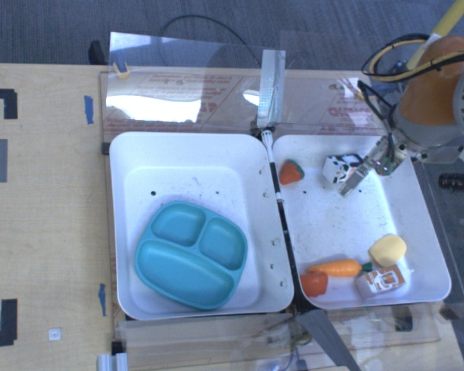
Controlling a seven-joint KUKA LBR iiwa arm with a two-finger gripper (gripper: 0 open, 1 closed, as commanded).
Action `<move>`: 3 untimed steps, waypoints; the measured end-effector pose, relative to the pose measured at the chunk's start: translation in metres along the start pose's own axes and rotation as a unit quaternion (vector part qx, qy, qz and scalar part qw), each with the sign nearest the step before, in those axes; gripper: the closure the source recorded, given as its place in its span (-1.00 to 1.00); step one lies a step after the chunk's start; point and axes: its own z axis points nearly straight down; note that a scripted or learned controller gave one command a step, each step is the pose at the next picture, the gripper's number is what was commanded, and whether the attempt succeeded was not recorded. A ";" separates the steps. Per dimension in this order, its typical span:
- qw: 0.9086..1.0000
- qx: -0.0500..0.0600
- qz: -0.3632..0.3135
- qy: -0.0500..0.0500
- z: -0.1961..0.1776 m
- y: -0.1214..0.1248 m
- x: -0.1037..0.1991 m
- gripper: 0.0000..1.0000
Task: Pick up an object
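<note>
**Gripper hovering by black-and-white toy in right bin**

Red round tomato toy point(314, 283) is sitting at 6 o'clock of the right white bin point(417, 230), touching an orange plastic carrot point(336, 268). Small white printed carton point(382, 279) and yellow lemon-shaped toy point(388, 249) are lying around 5 o'clock. Strawberry toy point(291, 172) is resting at 11. Two-finger gripper point(354, 179) is hanging just beside the black-and-white toy point(338, 168) at 12, fingers slightly apart, gripping nothing. Teal divided plate point(190, 254) is sitting in the left white bin point(127, 161).

One camera hangs fixed above the pale wooden bench point(39, 230), looking down at a slant, far enough back to take in both shallow white plastic bins point(139, 157) together.
</note>
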 end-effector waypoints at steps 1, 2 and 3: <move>0.999 -0.005 -0.043 -0.005 -0.053 -0.019 -0.001 -1.00; 1.000 -0.009 0.024 -0.009 0.003 0.010 -0.019 -1.00; 0.995 -0.005 -0.104 -0.004 -0.015 0.014 -0.023 -1.00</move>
